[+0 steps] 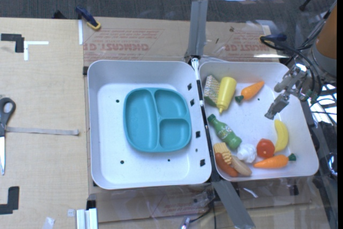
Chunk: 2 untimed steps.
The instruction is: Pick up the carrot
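Two orange carrots lie in the right bin (300,115). One small carrot (252,89) with a green top is at the back, beside a yellow bottle (226,94). A longer carrot (273,162) rests along the front wall, its green end pointing right. My gripper (274,99) hangs over the right side of that bin, between the two carrots and to the right of the small one. Its fingers are spread open and hold nothing.
The right bin also holds a banana (281,134), a tomato (265,147), a green bottle (225,132), a white piece (246,153), a hot dog (231,167) and a corn-like item (211,87). A teal divided plate (158,119) sits in the left bin (102,131).
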### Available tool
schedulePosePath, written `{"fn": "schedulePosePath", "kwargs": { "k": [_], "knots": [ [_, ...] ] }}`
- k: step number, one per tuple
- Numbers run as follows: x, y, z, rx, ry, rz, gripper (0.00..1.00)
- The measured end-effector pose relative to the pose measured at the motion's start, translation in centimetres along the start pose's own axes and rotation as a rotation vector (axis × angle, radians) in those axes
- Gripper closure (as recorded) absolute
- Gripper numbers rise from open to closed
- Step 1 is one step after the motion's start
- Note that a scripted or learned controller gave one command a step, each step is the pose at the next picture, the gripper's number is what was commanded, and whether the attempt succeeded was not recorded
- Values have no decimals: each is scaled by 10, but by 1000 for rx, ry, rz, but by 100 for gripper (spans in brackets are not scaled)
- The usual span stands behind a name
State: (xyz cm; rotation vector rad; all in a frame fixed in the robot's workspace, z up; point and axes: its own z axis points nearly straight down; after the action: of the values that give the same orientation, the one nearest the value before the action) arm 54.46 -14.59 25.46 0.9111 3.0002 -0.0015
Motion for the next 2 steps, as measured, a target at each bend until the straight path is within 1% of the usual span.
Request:
{"fn": "schedulePosePath", "kwargs": {
  "k": [1, 2],
  "knots": [
    [-49, 21, 87, 3, 4, 266, 0],
    [-110, 8, 162, 2, 1, 339, 0]
  ]
}}
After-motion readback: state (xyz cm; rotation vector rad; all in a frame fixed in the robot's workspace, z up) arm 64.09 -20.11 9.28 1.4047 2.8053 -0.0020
